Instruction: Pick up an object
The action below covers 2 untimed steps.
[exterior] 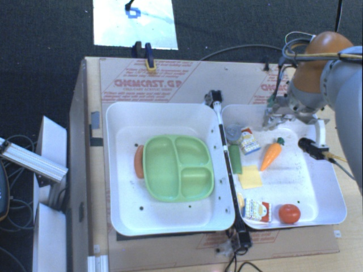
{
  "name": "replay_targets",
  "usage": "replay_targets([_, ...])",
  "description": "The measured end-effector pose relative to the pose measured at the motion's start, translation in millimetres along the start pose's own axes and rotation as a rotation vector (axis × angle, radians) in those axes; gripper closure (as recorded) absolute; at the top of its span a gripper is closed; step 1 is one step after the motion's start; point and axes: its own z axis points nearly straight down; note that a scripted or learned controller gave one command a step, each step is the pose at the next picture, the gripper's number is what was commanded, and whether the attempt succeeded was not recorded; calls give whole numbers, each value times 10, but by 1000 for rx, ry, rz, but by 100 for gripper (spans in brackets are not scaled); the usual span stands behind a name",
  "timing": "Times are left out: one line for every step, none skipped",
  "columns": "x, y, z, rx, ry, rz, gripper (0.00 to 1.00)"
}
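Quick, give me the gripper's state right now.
Gripper: cannot be told; it sits at the back of the right bin, above the carrot.

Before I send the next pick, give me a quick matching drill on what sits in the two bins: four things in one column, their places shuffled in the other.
Things:
1. green tray
2. carrot
3. tomato
4. yellow square

Places:
A. right bin, front corner, beside a small carton
B. left bin, middle
C. right bin, just in front of the carrot's tip
D. right bin, back half, next to a small carton

Pairs: 1-B, 2-D, 3-A, 4-C
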Motion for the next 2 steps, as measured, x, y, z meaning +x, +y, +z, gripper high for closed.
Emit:
replay_targets([1, -1, 2, 0, 0, -1, 0])
replay_targets([87, -12, 114, 3, 1, 3, 0])
